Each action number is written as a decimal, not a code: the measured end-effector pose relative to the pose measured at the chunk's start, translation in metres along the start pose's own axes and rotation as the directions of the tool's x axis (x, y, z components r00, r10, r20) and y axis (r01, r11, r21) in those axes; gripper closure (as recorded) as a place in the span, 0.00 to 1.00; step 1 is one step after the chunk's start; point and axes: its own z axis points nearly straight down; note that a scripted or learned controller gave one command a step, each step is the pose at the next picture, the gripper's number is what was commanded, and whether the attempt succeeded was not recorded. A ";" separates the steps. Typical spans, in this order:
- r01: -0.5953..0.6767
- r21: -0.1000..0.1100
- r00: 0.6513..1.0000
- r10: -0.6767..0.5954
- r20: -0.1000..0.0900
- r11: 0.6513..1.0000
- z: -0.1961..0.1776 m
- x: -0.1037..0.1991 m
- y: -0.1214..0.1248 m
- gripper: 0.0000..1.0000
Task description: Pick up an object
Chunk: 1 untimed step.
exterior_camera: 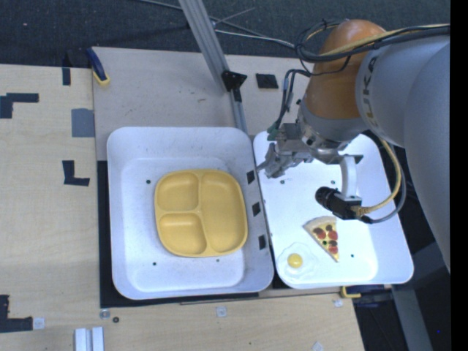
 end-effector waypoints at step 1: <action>-0.001 0.002 1.000 0.001 0.002 1.000 0.014 0.050 0.014 1.00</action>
